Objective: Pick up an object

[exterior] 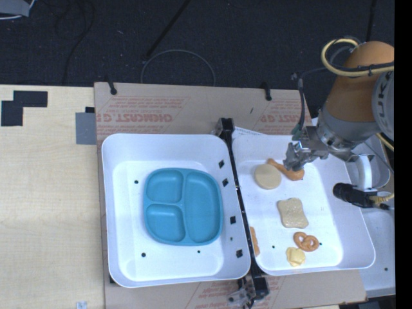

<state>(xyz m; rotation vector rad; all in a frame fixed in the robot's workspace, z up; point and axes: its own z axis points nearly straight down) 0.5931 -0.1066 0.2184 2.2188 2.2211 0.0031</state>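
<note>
One pincer (pixel 295 163) over orange strip (pixel 287 170), strip lying upper-left to lower-right, grip unclear

Count: 2 white bins, left bin (pixel 122 172) & right bin (pixel 351 237); 1 blue divided plate (pixel 182 206) w/ 3 compartments, centre-left of frame; 6 food items lower right, i.e. 1 round cookie (pixel 267 177), 1 orange piece (pixel 290 171), 1 toast slice (pixel 293 213), 1 pretzel (pixel 306 241), 1 yellow bit (pixel 295 257), 1 orange strip (pixel 253 241).
</note>
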